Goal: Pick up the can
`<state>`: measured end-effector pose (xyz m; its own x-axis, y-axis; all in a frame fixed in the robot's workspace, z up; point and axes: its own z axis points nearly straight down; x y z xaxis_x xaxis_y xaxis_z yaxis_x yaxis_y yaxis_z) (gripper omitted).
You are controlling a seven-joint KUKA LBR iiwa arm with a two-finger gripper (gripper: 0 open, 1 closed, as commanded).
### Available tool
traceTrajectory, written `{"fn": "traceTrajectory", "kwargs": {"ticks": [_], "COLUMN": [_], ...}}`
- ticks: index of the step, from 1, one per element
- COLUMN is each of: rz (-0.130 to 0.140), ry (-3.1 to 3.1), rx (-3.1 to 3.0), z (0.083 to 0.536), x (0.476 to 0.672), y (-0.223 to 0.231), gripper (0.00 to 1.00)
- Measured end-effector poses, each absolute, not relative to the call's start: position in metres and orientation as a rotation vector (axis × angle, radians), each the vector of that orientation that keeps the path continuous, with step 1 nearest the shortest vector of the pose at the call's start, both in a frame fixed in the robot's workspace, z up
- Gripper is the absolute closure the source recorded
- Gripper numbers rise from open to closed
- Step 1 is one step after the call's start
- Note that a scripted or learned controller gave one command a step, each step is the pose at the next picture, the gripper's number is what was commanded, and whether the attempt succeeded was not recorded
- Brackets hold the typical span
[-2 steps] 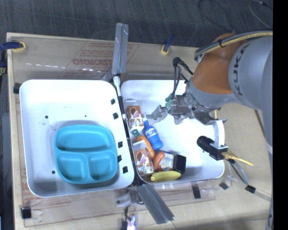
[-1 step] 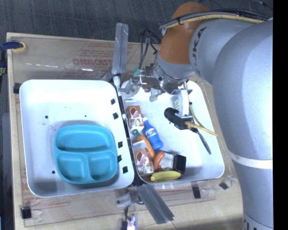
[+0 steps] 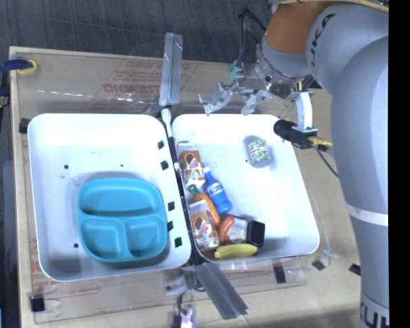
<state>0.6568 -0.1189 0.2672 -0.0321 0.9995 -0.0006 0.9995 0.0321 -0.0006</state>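
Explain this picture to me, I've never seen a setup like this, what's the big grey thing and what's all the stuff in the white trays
The big grey shape on the right is a robot arm with an orange band near its wrist. At its end is its tool, a two-finger grabber, which hangs over the far rim of the right bin with its fingers spread and nothing between them.

One camera fixed above the bench took the picture, looking down at a slant.

Two shallow white bins sit side by side. The left bin holds a blue divided tray. The right bin holds a small can with a green and white label, lying apart from the rest. Along that bin's left wall and near edge sits a cluster: brown packets, a blue bottle, a banana and a few other small items.

The arm's job is to pick up the can, not yet done.
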Motion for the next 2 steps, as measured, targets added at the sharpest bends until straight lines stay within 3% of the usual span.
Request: {"fn": "traceTrajectory", "kwargs": {"ticks": [1,2], "rz": [-0.005,-0.006], "ry": [2.233,2.216], "rx": [2.214,2.233], "z": [0.212,0.210], "x": [0.620,0.609], "y": [-0.192,-0.209], "gripper": [0.00,0.00]}}
